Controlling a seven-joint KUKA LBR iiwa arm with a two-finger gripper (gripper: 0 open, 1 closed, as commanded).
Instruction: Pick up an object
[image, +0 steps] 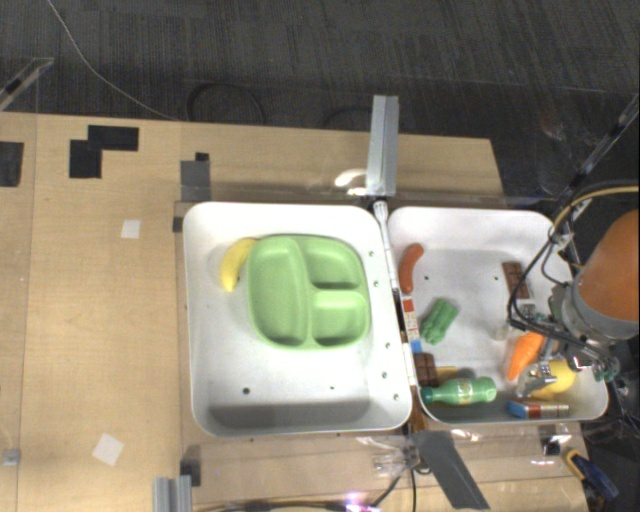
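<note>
My gripper (546, 377) hangs low in the right bin (470, 240), near its right front corner. It sits directly over a yellow object (562, 380), with an orange carrot (523, 356) touching its left side. The arm's orange band (612, 268) and grey wrist cover the bin's right edge. Left of the gripper, a green bottle (463, 391) lies along the front wall. A small blue and red piece (530, 409) lies just in front of the gripper.
The right bin also holds a red sausage (410, 268), a green block (438, 321), a brown bar (515, 283) and a dark piece (426, 369). In the left bin (215, 380) lie a green divided tray (305, 290) and a banana (234, 264). Black cables loop above the wrist.
</note>
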